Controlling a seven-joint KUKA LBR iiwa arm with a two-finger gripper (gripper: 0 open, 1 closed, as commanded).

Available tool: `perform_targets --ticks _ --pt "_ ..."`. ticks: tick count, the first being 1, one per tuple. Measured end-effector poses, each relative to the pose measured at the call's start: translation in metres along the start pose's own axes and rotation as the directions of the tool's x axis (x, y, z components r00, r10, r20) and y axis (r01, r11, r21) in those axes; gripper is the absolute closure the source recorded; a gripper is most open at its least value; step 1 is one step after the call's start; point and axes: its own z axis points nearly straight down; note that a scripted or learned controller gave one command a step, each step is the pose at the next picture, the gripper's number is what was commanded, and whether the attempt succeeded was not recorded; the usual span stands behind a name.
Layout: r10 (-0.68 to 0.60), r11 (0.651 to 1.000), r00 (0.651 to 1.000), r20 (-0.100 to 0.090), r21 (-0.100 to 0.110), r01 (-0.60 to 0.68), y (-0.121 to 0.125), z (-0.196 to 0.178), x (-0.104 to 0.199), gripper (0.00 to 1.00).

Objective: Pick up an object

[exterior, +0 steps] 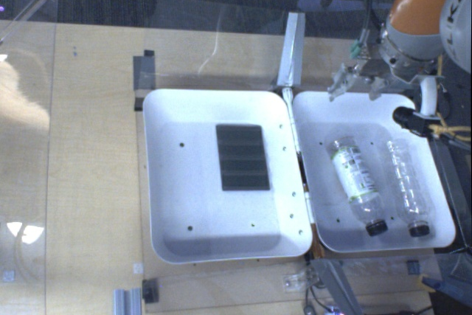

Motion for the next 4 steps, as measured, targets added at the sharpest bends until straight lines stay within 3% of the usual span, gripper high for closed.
perform_targets --ticks 1,2,3,4 --pt "-0.088 0.996 0.996 0.000 0.001 0.088 -0.036 0.119 -0.020 0.00" --pt "-0.042 0.999 0.999 0.001 -0.004 0.042 -0.045 0.066 -0.014 0.00" --pt "-0.065 0.998 0.998 -0.001 -0.004 0.065 -0.055 0.155 -0.074 0.00" --pt "-0.227 0.974 0.974 0.007 -0.014 0.227 -0.038 0.157 -0.077 0.00"
